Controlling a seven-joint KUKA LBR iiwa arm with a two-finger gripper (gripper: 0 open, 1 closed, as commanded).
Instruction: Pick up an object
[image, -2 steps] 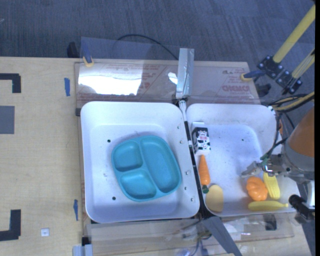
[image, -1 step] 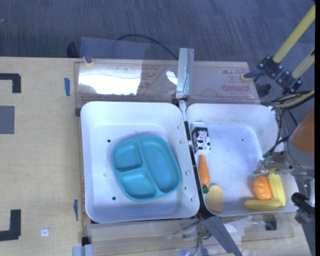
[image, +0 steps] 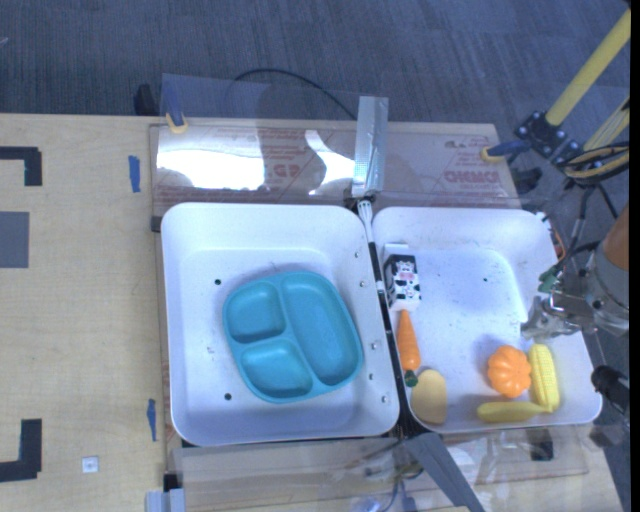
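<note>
The right bin (image: 470, 245) holds several toy foods. An orange pumpkin (image: 508, 370) lies near its right front, with a yellow corn cob (image: 544, 375) touching its right side and a yellow banana (image: 512, 410) just in front. An orange carrot (image: 408, 340) lies along the bin's left wall, a pale yellow pear (image: 430, 396) sits at its near end, and a small black-and-white cow-print carton (image: 402, 279) stands behind it. My gripper (image: 553, 314) hovers at the bin's right rim, just behind the corn and pumpkin, with nothing seen in it.
The left bin (image: 200, 250) holds a blue divided plate (image: 290, 335). A metal post (image: 370, 145) stands behind the divider between the bins. Cables and a yellow pole (image: 590, 65) crowd the right side. Bare wooden bench (image: 70, 300) lies to the left.
</note>
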